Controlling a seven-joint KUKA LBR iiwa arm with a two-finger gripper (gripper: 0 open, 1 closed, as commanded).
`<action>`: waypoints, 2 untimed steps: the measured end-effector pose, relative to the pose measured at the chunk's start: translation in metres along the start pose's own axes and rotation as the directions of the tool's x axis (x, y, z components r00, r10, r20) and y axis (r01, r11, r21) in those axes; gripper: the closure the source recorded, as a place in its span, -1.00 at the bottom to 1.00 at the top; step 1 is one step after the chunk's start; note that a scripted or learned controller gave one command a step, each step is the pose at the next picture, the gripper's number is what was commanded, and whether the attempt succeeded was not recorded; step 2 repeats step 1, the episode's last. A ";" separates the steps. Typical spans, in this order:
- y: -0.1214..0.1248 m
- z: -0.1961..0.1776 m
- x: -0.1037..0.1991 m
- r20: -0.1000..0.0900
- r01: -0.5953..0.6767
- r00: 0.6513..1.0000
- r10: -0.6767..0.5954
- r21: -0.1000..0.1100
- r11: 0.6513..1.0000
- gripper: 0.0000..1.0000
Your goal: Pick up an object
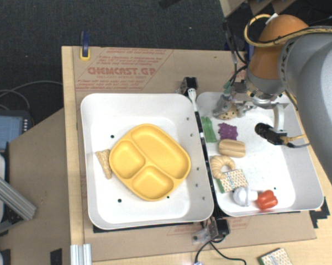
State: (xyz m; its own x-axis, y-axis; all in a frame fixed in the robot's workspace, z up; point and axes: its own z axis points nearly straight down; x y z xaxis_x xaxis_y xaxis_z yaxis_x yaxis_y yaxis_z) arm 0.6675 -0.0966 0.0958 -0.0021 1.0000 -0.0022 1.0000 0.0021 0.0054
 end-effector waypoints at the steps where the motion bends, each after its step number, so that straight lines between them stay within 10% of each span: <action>1: -0.052 -0.093 0.055 -0.005 0.001 1.000 -0.001 0.009 1.000 1.00; 2: -0.052 -0.093 0.055 -0.005 0.001 1.000 -0.001 0.009 1.000 1.00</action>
